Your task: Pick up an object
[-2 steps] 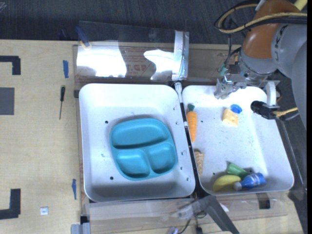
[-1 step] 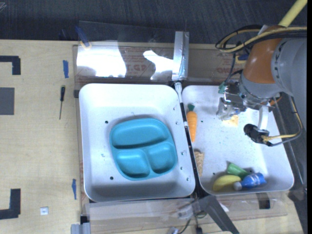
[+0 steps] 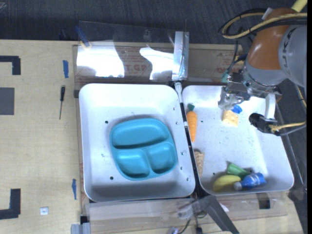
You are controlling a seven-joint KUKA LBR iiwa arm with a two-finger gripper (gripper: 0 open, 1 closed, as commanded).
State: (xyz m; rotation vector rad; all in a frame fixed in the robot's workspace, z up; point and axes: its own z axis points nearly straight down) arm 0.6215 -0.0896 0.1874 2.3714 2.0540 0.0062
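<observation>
Your gripper (image 3: 233, 100) hangs low over the top of the right bin (image 3: 287, 172), just above a small yellow-and-blue object (image 3: 231, 116) that looks to be its target, but I cannot tell whether it is open or closed. Nothing appears lifted: the carrot (image 3: 191, 125), banana (image 3: 226, 181) and blue bottle (image 3: 253, 180) lie in that bin, so the pick seems undone

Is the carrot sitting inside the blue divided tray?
No, the carrot lies in the right bin by its left wall; the blue tray is in the left bin.
</observation>
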